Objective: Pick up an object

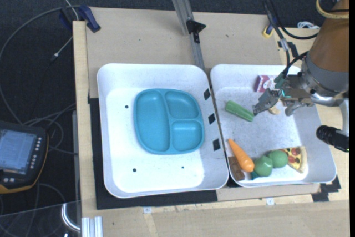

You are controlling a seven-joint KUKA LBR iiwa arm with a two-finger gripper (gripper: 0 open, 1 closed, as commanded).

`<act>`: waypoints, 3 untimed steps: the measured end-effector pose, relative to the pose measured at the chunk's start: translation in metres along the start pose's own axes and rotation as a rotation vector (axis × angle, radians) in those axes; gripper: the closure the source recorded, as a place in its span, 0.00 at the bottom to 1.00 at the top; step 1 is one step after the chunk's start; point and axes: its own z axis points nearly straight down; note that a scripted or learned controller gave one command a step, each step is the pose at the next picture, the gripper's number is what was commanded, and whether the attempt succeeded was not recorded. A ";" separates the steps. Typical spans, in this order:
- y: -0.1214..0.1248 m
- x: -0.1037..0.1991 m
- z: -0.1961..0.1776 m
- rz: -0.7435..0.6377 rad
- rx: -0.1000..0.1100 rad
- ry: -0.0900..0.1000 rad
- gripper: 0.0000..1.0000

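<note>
Two white bins sit on our counter (144, 25). In the right bin (233, 77) we see our gripper (275, 105) spread and holding nothing, just beside a green object (239, 111) lying on the floor.

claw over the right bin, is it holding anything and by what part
Nothing is held: the claw hangs open over the right bin, beside the green block.
</note>
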 end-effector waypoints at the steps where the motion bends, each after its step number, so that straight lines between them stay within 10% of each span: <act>1: 0.000 0.000 0.000 0.000 -0.001 0.000 0.00; 3: 0.010 -0.007 0.112 0.001 0.006 0.001 0.00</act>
